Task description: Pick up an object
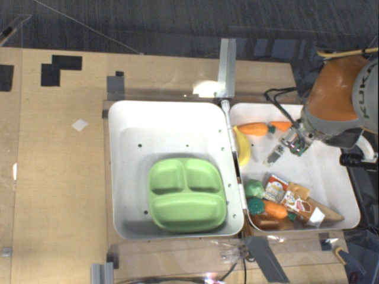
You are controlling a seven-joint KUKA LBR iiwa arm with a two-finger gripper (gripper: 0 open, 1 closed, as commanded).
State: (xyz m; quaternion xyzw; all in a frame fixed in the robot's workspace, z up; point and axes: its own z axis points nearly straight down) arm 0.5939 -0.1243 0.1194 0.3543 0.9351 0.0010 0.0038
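Observation:
My gripper point(277, 153) hangs over the middle of the right bin point(340, 176), fingers pointing down and left with a small gap and nothing between them. A carrot point(253, 129) lies at the bin's back edge, just up and left of the gripper. A yellow banana point(242, 147) lies along the left wall. Toward the front sit a printed snack box point(283, 194), a brown packet point(323, 210), green toys point(254, 196) and an orange toy point(276, 209).
The left bin point(130, 123) holds a green compartment tray point(187, 194) at its front. A metal post point(227, 67) stands behind the divider between the bins. The arm's orange band point(334, 90) hangs over the right bin's back right corner.

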